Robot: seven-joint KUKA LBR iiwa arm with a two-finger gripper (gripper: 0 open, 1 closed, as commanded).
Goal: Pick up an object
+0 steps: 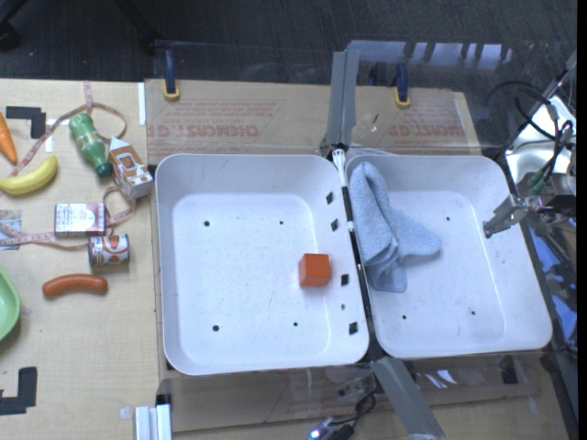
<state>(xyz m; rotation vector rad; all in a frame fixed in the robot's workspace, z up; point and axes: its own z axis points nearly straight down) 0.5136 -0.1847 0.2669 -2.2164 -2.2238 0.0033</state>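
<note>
Orange block (315,269) in left bin (183,246); perhaps towel (385,227) right.

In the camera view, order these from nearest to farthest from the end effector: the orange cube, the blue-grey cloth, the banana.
From the end effector at the right bin's right edge:
1. blue-grey cloth, right bin, left side.
2. orange cube, left bin.
3. banana, bench, far left.

Tool (503,219) low at right edge

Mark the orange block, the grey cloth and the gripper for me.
Orange block (315,269): camera view, top face.
Grey cloth (385,227): camera view, middle of the folds.
Gripper (495,224): camera view, finger end at the right bin's rim.
</note>
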